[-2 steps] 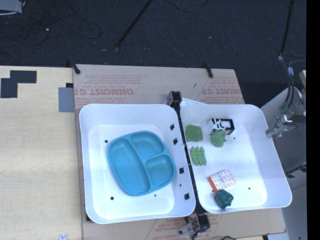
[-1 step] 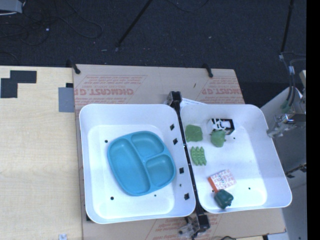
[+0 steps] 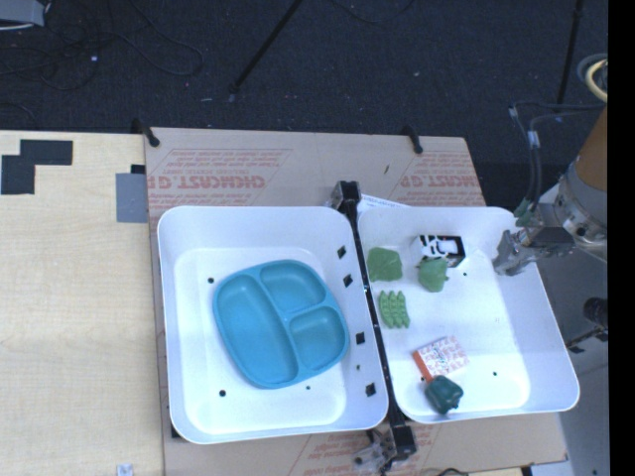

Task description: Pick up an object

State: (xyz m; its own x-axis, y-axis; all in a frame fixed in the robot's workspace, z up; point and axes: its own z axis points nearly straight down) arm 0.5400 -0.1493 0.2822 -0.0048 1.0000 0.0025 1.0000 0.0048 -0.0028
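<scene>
Hovering at the right bin's (image 3: 556, 365) far-right rim, pincer (image 3: 511, 253) grip state unreadable, well apart from the nearest green toys (image 3: 434, 274); a straight descent risks clipping the wall or closing on nothing.

A blue divided plate (image 3: 281, 322) lies in the left bin (image 3: 189, 266), on cardboard (image 3: 248, 172).

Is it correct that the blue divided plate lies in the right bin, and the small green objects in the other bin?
No. In the camera view the blue divided plate lies in the left bin; the small green objects share the right bin.
</scene>
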